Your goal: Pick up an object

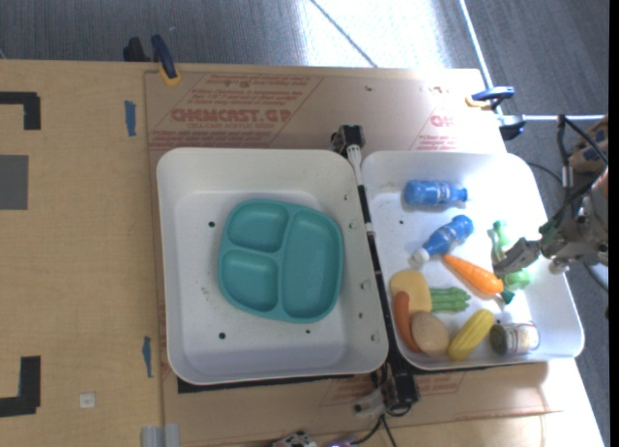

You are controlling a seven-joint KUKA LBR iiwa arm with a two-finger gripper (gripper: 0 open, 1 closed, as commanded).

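Toy carrot [472, 275] among foods in right bin [556, 334]

We look down from one fixed camera set high above the bench [77, 242], tilted at a slant and far enough back to take in both white bins [179, 271] side by side, the bench's far edge, and grey floor [387, 0] beyond it.
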